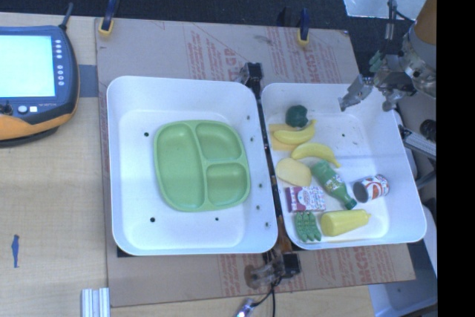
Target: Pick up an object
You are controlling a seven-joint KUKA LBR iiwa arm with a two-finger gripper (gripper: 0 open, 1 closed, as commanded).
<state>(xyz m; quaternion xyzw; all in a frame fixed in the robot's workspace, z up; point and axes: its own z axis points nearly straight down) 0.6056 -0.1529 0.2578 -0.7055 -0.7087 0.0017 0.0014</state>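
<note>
Hovering over the right bin's (393, 131) upper right corner, the gripper (369, 99) shows two fingers spread apart with nothing between them. We note the objects lie well below and left of it: a dark green ball (297, 115), two bananas (292, 135), a yellow lemon-like piece (294, 172), a green bottle (332, 185), a small can (372, 188), a red-and-white packet (305, 199), a green bundle (307, 226) and a yellow block (344, 221). We see a green divided tray (201, 164) in the left bin (126, 159). Both bins rest on a brown board (185, 48) clamped to a wooden bench (44, 197); a pendant with a screen (33, 82) sits at left.
</note>
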